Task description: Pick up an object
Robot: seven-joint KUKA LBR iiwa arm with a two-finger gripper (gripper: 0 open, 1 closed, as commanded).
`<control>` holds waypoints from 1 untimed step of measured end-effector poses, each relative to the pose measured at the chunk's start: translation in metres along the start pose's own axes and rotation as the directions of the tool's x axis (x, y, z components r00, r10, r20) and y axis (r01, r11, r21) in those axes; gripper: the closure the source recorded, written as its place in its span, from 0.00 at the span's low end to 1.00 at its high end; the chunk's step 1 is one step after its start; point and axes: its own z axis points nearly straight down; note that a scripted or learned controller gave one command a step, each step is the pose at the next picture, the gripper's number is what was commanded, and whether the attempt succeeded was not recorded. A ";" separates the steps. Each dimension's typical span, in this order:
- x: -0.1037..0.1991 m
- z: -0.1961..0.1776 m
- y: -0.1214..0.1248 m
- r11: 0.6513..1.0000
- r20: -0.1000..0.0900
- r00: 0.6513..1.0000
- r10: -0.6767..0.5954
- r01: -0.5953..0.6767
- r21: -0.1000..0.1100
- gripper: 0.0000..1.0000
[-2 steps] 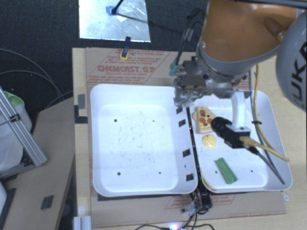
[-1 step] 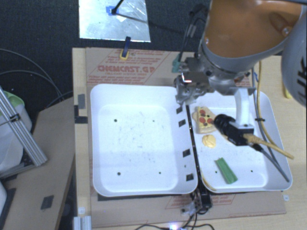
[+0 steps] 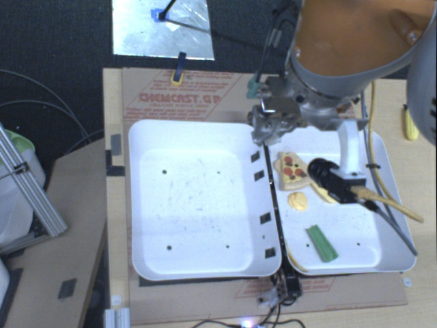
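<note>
The tool (image 3: 268,130) hung over the right bin's (image 3: 382,251) corner. A pizza slice (image 3: 291,169) lay just beside it, with a yellow disc (image 3: 298,201) and a green block (image 3: 321,243) farther off.

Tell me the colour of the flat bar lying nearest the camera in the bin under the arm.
The flat bar is green, clearest in the camera view.

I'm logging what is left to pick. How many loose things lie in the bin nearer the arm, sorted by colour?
Yellow with red spots, pizza slice: 1
Plain yellow, small round piece: 1
Green, bar: 1
Total: 3
</note>
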 end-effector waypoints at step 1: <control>0.000 -0.011 0.001 1.000 0.000 1.000 -0.005 0.005 -0.003 1.00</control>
